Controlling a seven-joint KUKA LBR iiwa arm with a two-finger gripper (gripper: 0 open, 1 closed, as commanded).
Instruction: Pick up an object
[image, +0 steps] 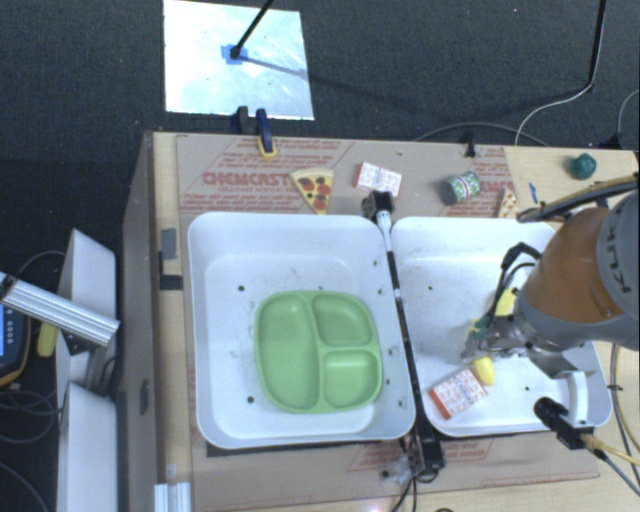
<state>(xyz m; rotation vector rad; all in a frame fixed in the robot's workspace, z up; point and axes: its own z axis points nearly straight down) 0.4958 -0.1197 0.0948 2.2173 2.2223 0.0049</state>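
In the right bin my gripper hangs low over the front part, under the grey arm with its orange band. A small yellow object lies just below the gripper, touching it or very close to it. Next to that, toward the bin's front left corner, lies a small orange-and-white box. The wrist hides the gripper's tips.
The left bin holds a green divided plate. On the cardboard behind the bins lie a pizza-slice toy, a small white-and-red box, a green can and a teal object.
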